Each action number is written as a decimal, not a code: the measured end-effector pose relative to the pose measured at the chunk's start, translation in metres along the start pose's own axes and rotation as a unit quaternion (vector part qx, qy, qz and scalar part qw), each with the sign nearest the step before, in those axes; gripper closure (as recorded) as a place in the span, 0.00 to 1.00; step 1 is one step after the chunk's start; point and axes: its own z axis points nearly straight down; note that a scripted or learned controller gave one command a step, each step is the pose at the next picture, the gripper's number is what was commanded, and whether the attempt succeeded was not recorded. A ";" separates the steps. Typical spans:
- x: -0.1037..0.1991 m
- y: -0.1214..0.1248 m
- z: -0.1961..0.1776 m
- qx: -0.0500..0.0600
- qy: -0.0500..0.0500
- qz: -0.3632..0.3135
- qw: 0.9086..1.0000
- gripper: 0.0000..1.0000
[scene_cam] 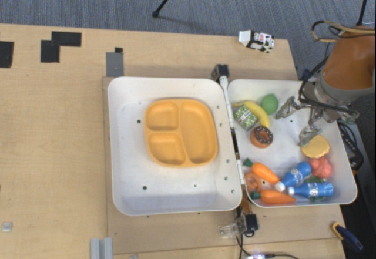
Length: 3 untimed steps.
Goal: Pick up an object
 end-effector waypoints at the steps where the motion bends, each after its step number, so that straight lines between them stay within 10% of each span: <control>1: -0.076 0.054 0.000 -0.001 -0.001 0.085 0.996 0.00; 3: -0.088 0.075 -0.001 0.001 0.005 0.193 0.981 0.00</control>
